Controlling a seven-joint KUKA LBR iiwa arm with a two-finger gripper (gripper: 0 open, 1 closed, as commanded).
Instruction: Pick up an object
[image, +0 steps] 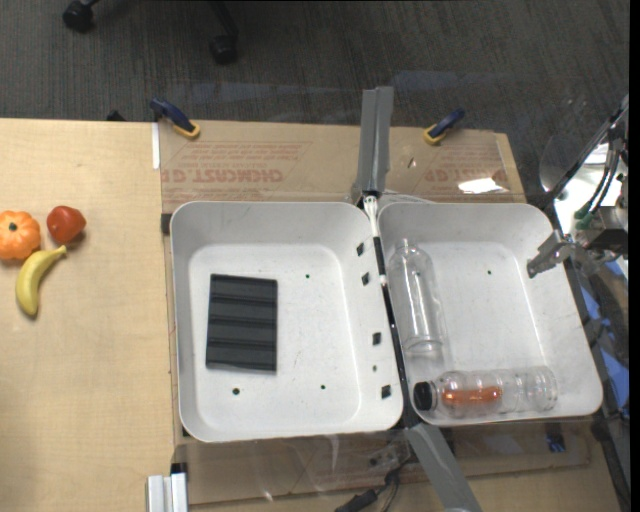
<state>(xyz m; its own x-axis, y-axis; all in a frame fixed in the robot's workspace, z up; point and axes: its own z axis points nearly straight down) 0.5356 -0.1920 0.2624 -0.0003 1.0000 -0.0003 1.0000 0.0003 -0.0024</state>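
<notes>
Camera view:
Risk: a slip is likely, judged from the smooth round clear plastic bottle (414, 296) by the right bin's (520, 222) 9 o'clock wall.
Second bottle (486, 391): laid at 6 o'clock, orange inside.
Black ridged block (242, 322): left bin (190, 300).
Gripper (552, 258): at right bin's 3 o'clock rim; opening cannot be told.

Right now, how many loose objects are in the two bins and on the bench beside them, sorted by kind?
Clear plastic bottles: 2, upright one, one with black cap
Black ridged block: 1
Fruit: 3, orange, red fruit, banana
Total: 6
</notes>
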